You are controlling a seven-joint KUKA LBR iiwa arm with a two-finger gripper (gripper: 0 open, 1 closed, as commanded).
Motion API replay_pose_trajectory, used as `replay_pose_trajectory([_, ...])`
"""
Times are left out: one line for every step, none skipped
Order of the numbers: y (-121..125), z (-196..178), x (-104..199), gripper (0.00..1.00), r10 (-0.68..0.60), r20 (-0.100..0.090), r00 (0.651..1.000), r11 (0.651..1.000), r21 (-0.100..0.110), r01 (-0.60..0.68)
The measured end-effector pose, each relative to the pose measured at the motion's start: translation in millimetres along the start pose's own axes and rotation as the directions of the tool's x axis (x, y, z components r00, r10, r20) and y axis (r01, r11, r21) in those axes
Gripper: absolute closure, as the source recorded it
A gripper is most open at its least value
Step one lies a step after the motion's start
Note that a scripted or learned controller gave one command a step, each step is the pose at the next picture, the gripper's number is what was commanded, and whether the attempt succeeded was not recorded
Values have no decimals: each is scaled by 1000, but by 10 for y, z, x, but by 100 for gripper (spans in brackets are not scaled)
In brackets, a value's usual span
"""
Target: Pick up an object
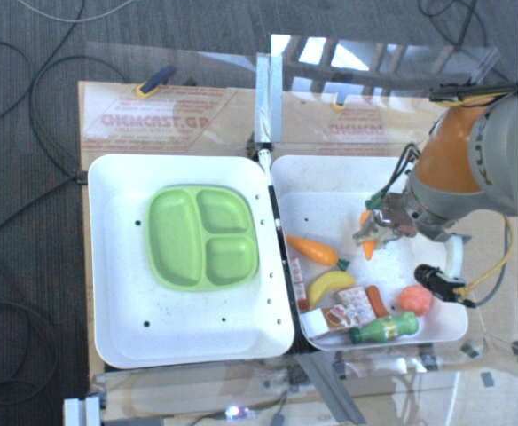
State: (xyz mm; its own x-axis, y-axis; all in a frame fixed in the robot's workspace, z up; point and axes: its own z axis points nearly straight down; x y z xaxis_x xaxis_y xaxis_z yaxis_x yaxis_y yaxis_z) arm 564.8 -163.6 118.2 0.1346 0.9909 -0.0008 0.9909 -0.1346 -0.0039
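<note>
Over right bin [330, 171], gripper [372, 231] hangs low, can't tell its state tbh. Small orange piece [369, 249] right at its tip. Carrot [312, 250], banana [329, 286], green bottle [384, 329] nearby. Green plate [202, 238] sits in left bin [117, 318].

I see two bins side by side, touching along the middle: left bin [108, 238], right bin [330, 180]. A divided plate [202, 238] lies in the left bin, about centre. In the right bin the items crowd the near half: carrot [312, 250] by the left wall, banana [328, 286] just in front of it, packet [355, 307] right of the banana, bottle [383, 329] along the near wall, ball [414, 299] in the near right corner. Gripper [374, 229] sits above the bin's right-centre, arm [463, 162] behind-right.
</note>
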Motion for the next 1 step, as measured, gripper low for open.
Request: replay_pose_trajectory([63, -1122, 950, 100, 104, 0, 995, 995, -1, -104])
